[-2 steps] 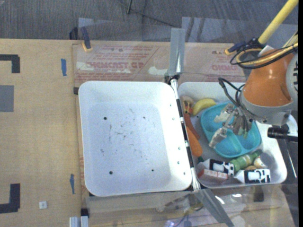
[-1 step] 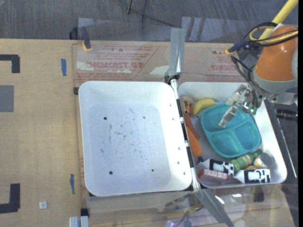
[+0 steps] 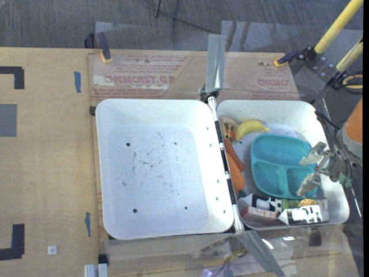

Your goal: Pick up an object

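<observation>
Objects for picking, a teal tray (image 3: 277, 169), a banana (image 3: 249, 128) and a carrot (image 3: 234, 165), all lie in the right bin (image 3: 271, 106), while the gripper (image 3: 317, 169) hovers over the tray's right edge, fingers apart with nothing between them, so the grasp remains undone.

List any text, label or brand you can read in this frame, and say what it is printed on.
"CHEMCAST GP": red print, upside down, on the left cardboard sheet behind the bins.
Red print on the right cardboard sheet: too blurred to read.
Black-and-white box in the right bin: markings too small to read.
</observation>
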Available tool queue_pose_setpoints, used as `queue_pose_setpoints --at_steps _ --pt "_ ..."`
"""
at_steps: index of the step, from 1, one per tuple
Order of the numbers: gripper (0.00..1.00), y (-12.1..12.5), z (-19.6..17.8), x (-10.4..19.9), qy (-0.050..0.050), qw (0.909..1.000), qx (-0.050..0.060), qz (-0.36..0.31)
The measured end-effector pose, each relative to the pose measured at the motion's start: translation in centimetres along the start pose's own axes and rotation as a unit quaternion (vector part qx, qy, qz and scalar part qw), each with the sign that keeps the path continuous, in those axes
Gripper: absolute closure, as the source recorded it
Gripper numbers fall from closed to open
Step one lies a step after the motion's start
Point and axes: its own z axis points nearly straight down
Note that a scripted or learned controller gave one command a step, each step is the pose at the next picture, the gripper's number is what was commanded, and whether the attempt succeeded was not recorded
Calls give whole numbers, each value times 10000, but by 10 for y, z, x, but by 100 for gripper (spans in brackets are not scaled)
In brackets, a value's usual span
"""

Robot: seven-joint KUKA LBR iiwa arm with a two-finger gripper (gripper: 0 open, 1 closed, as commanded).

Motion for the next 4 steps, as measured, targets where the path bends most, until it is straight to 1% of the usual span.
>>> queue_pose_setpoints --at_steps 1,2,3,4 --pt "0 63 -49 -24 -2 9584 3 2855" --pt "0 17 15 14 -44 9150 -50 4034" --pt "0 144 -66 18 21 8839 17 4677" --pt "0 102 24 39 -62 8915 -99 4529"
